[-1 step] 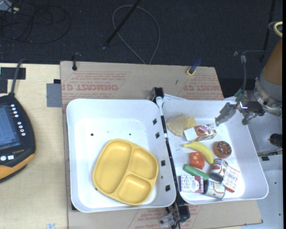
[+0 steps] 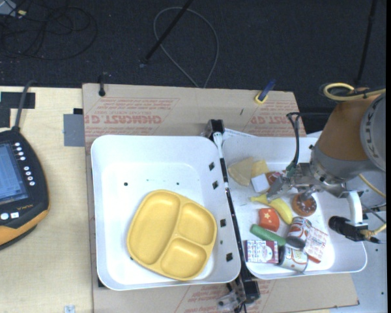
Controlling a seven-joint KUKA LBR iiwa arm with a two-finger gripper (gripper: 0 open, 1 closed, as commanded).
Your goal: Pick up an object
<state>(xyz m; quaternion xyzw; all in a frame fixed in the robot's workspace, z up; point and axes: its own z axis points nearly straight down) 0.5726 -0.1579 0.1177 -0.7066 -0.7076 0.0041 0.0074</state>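
We cannot make out the gripper (image 2: 278, 186) — it sits low over the right bin (image 2: 352, 263), and its fingers blur into the clutter there. The arm (image 2: 348, 142) is cut off at the right edge and hides part of that bin's far wall. The small things in the bin overlap; the labels on the packet (image 2: 261, 251) and the can (image 2: 298, 229) are too small to read. At the left edge, the pendant (image 2: 10, 188) is cropped — its screen text is illegible.
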